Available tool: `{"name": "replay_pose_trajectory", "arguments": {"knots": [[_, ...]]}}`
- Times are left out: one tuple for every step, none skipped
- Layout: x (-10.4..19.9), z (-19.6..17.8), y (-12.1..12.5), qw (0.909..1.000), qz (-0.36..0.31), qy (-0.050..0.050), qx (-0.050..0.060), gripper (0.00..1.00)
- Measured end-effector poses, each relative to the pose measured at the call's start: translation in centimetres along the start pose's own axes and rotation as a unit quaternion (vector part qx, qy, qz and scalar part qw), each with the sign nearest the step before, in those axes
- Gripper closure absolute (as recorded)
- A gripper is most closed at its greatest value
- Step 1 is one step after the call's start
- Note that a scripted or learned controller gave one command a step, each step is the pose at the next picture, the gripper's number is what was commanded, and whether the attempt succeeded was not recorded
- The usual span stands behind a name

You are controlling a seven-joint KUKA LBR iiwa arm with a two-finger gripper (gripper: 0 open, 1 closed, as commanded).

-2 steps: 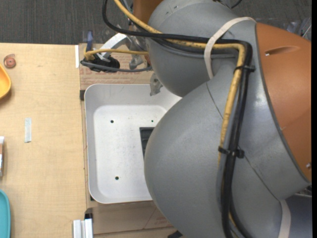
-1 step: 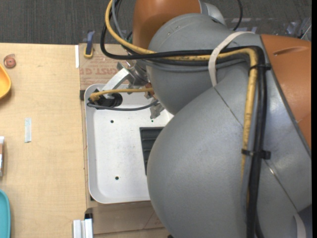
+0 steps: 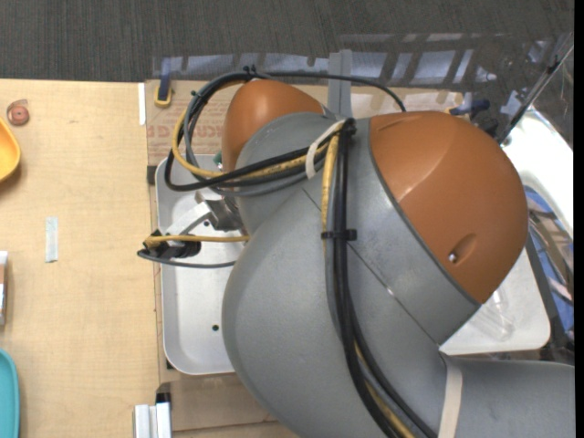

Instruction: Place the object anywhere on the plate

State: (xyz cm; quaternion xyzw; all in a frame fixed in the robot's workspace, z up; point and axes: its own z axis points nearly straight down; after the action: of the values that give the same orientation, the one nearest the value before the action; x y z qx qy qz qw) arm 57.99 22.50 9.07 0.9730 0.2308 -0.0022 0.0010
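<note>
- Though looking down on the left bin (image 3: 187, 336), cannot tell where the object is: maybe under the big grey arm (image 3: 301, 327) that leans over that bin.
- Same for the plate: hard to say where, likely under the arm too.
- Cannot tell if the jaws are open, closed or gripping something.
- Inside the left bin: bare white floor at the near end, plus one tiny dark dot (image 3: 215, 328).
- Across the left bin's far end: looping black and yellow cables (image 3: 196, 176).
- Beside the left bin, past the arm: the right bin (image 3: 516, 331), too covered to tell what is inside.
- Could go wrong: a drop that misses the plate, from aiming badly.
- Could also go wrong: cables catching on the left bin's rim and pulling the arm off its path.
</note>
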Motion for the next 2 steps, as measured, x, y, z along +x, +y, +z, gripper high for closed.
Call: {"name": "replay_pose_trajectory", "arguments": {"knots": [[-1.03, -8.53, -0.59, 0.9915, 0.13, 0.001, -0.001, 0.0], [-1.11, -9.42, -0.18, 0.991, 0.134, 0.0, -0.002, 1.0]]}}
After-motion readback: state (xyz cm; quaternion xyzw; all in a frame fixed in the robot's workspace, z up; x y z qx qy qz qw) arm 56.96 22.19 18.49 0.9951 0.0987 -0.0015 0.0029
